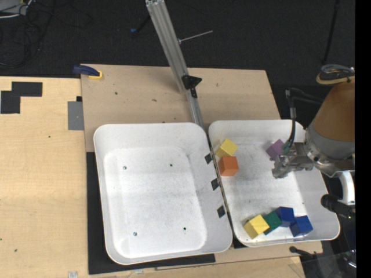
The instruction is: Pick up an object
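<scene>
Dark floor strewn with cables frames a pale wooden desk (139,97) carrying two shallow white bins side by side, seen from above at a slant. A ribbed metal rail (173,51) runs diagonally down from the top of the view to the seam between the bins.

At right, the grey arm with its orange band (336,117) reaches over the right bin (255,213). Its pincer (282,168) hangs low above the bin's upper right area; how far its fingers stand apart cannot be made out from this angle, and nothing can be seen held between them. A purple block (275,149) lies just beside the pincer, on its upper left side; whether the two touch is unclear.

Near the right bin's left wall, a yellow block (228,147) sits just above an orange block (228,165), the pair close together. Along the bin's lower edge lies a cluster: a second yellow block (255,225), a green block (272,220) tucked against it, and two blue blocks (286,214) and (301,226) to the right.

The left bin (116,143) shows only scattered small dark specks on its floor. Black clips (215,183) line the seam between the bins.
</scene>
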You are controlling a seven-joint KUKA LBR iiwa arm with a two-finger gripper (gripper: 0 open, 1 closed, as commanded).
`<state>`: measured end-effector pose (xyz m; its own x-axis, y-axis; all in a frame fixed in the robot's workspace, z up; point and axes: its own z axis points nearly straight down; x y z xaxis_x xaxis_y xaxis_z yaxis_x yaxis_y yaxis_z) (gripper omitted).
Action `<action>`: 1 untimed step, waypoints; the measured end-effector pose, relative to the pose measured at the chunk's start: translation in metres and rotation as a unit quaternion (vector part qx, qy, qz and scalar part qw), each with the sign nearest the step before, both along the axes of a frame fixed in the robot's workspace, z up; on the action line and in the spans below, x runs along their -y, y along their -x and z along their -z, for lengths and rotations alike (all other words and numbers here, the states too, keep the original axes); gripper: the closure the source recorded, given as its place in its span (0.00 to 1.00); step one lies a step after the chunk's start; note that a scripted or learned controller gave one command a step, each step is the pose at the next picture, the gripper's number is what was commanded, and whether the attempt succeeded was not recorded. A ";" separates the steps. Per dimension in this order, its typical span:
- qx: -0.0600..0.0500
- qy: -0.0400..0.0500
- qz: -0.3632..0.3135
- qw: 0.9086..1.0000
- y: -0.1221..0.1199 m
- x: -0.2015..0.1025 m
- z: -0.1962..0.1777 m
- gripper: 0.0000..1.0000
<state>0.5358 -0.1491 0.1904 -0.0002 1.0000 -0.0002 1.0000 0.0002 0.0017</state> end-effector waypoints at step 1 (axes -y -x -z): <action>0.001 0.000 0.000 1.000 -0.001 0.001 -0.053 1.00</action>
<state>0.5367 -0.1501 0.2431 -0.0009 1.0000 -0.0006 1.0000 0.0009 0.0031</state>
